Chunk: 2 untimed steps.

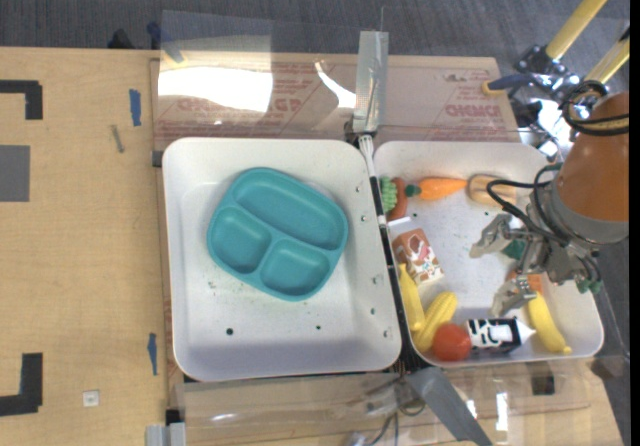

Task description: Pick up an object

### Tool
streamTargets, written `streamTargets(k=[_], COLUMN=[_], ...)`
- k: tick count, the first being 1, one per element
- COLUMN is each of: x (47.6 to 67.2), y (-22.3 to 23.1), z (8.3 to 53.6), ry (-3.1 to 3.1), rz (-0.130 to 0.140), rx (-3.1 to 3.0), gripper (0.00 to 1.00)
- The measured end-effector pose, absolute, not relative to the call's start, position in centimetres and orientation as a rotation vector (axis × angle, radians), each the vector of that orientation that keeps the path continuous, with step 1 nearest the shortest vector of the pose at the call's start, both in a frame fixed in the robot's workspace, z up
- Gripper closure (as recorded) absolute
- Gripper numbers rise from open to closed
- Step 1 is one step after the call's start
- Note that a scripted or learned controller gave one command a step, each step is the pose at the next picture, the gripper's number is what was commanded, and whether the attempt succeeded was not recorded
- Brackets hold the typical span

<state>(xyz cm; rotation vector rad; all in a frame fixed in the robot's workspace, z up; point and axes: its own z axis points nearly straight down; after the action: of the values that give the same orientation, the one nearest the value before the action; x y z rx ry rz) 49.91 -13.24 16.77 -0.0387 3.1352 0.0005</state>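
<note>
the arm reached in from the right, its pincer (508, 264) spread wide and holding nothing, low over the right bin (590, 342). toy food lay crowded there: carrot (442, 188), card packet (418, 256), bananas (428, 315), tomato (452, 341). a small banana (547, 326) just beside the fingers seemed the likeliest target. the left bin (190, 334) carried a teal divided plate (277, 233), well apart.

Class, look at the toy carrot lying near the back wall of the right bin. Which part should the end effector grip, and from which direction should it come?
Grip the toy carrot across its thick orange middle, coming straight down from above. It lies flat and lengthwise along the right bin's back wall, green top toward the divider, so closing across its narrow width probably suits best; the tapered tip would likely slip.
</note>
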Motion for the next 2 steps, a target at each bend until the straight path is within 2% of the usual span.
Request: streamTargets(k=[1,2], x=[50.9,58.6], y=[-15.5,-10.6], z=[10.8,13.6], ry=[3.130,3.131], rz=[-0.002,0.003], rx=[-0.068,-0.037], gripper=[0.00,0.00])
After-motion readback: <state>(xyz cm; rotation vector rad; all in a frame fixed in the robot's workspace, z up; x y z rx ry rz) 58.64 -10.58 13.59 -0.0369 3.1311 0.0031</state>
